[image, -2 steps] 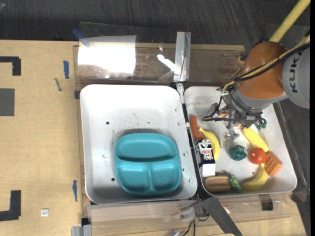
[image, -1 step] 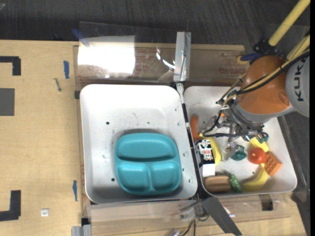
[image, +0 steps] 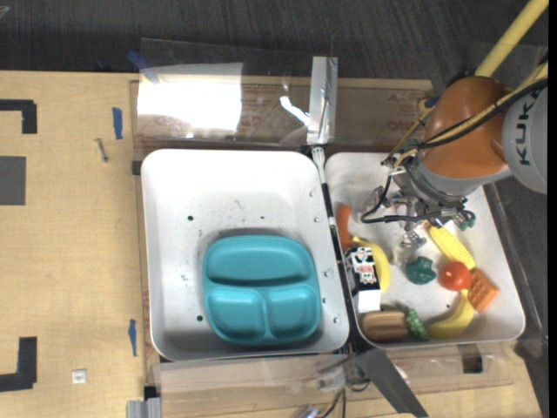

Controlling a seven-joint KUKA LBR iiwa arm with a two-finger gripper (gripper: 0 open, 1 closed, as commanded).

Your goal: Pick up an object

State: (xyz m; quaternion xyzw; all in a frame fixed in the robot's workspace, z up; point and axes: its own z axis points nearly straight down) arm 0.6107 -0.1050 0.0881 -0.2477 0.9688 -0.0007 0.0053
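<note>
1. I see the candidates for picking all in the right bin [image: 509, 316]: small, smooth plastic toy foods. A yellow corn cob [image: 452, 244] lies tilted beside a round red tomato [image: 453, 275], with an orange wedge-shaped piece [image: 482, 289] touching the tomato's right side.
2. A curved yellow banana [image: 454, 319] lies along the near wall, next to a brown bun-like roll [image: 384, 323] with a small green piece [image: 416, 325] between them. A dark green lumpy piece [image: 421, 270] sits mid-bin.
3. Along the left wall lie a slim orange-red piece [image: 344, 222] and a black, white and yellow carton [image: 363, 273]; its printing is too small for me to read.
4. The end effector [image: 416, 233] hangs over the middle of the right bin, just above the green piece and corn. I cannot tell its state; cables and glare hide it.
5. The arm [image: 474, 133] reaches in from the right, its orange band glossy and rounded; grey casing shows the letters "KU".
6. The left bin [image: 174, 190] holds a teal, matte, three-compartment tray [image: 259, 287], rounded at the corners.
7. Both bins rest on a tan wooden counter [image: 61, 233].
</note>
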